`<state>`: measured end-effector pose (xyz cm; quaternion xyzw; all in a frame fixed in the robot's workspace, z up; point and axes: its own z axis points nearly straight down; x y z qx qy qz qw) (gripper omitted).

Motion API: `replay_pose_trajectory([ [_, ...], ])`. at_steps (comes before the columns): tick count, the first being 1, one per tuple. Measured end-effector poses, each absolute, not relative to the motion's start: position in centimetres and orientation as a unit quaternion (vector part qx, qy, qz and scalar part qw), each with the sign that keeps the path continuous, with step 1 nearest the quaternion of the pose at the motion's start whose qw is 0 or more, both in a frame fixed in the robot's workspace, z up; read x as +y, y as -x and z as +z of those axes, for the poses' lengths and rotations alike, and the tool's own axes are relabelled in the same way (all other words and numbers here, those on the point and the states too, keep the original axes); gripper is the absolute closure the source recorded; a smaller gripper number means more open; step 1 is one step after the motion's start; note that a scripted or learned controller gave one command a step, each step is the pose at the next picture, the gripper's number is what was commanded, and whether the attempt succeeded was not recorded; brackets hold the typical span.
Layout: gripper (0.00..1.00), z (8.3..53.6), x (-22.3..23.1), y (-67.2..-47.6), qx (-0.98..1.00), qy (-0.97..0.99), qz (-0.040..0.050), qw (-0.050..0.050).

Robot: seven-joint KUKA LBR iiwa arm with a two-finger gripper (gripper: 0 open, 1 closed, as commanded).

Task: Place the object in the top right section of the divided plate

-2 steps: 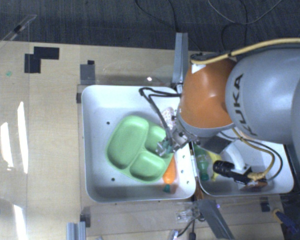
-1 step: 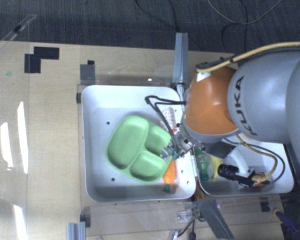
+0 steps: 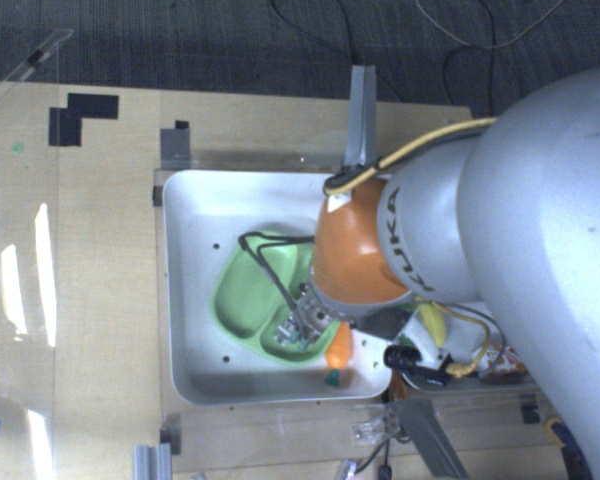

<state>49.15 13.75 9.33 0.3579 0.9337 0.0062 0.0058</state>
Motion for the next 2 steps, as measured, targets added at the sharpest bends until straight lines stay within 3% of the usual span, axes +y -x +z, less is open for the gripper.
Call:
replay_pose_trajectory([
  [1,1.00,21.7,15.5,-49.0,0.940,-0.341,0.0028,0.003],
  [2,1.00,9.5,22.4,-49.4,0.886,-0.464,0.0104,0.009],
])
